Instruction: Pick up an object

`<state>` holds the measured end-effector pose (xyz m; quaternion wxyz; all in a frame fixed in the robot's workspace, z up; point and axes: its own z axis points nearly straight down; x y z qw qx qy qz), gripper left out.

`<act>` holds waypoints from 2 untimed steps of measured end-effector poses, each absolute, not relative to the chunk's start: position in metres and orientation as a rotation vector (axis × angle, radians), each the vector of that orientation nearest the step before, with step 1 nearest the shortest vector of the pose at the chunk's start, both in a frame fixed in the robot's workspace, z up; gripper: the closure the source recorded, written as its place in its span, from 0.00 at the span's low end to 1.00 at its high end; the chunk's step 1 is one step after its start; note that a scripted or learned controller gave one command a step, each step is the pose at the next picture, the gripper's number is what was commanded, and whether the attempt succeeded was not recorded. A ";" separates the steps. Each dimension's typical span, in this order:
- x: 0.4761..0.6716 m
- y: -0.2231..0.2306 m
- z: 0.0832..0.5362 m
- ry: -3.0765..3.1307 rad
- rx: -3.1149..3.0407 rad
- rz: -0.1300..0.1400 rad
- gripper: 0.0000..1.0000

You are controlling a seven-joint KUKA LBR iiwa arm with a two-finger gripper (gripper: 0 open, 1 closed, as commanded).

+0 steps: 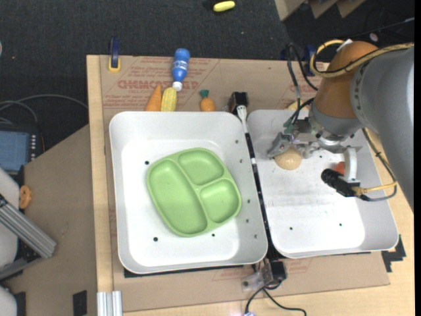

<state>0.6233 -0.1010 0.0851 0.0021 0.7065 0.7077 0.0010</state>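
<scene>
Looking down, I see a green tray [192, 191] filling the left bin [131, 242]. In the right bin [329, 229], a beige egg-like object [288, 160] sits near the far-left corner, beside the divider. My gripper [294, 145] hovers touching it; I cannot tell its opening. Bare floor lies nearer me.

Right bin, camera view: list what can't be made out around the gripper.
- Gripper: the wrist hides how its jaws stand.
- Beige round object: upper edge under the gripper; contact unclear.
- Red item: mostly behind the black part; identity unclear.
- Right bin: far corner covered by the arm.
</scene>
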 end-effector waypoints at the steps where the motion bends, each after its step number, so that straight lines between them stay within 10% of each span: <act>1: 0.622 -0.101 0.096 2.221 2.217 0.003 1.00; 2: 0.586 -0.032 0.191 2.227 2.212 0.010 1.00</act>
